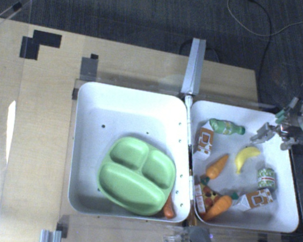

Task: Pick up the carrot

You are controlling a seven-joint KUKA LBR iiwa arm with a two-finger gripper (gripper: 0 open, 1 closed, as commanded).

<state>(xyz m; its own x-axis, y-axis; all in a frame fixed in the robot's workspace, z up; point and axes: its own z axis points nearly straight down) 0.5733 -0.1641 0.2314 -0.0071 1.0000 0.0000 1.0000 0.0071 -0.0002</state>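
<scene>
Orange carrot (217,165) lies loose in the right bin (290,214) (untouched), hand (274,132) open above its rim, ready to descend.

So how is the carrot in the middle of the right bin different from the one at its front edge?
The middle carrot lies in open bin floor, slanting up to the right, apart from the banana. The front carrot looks thicker and is crowded against a small carton and other items near the right bin's front wall. Both are orange and slant much the same way.
</scene>
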